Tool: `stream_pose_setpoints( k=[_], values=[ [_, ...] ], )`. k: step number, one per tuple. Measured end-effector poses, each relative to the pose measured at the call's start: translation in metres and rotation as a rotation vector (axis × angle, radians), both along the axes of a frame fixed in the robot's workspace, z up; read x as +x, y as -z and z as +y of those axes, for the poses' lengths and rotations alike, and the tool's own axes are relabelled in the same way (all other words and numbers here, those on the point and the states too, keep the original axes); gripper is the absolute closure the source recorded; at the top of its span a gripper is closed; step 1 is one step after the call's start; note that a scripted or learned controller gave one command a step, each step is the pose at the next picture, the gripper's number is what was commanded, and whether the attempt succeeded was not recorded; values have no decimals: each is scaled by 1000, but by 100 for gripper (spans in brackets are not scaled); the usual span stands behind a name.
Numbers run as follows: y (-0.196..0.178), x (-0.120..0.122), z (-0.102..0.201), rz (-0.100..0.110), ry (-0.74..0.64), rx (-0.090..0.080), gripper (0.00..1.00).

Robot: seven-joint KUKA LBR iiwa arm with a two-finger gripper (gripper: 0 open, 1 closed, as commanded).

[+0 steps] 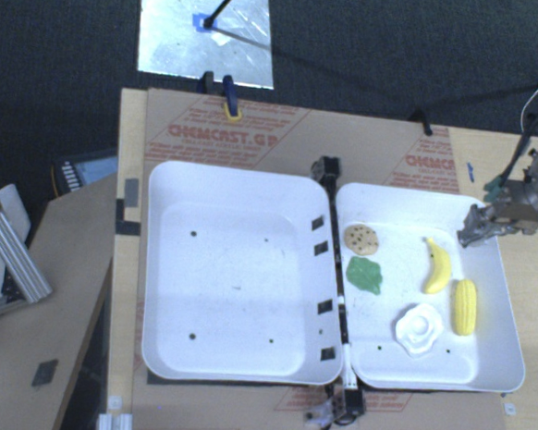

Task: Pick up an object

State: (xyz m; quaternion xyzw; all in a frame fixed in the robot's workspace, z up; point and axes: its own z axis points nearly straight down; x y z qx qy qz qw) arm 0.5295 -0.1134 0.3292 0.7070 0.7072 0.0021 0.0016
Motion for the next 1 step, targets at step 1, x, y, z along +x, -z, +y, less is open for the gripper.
stream_pose_setpoints(
  k=[1],
  values=[
    [2, -35, 93, 4, -13, 2, 100]
  ],
)
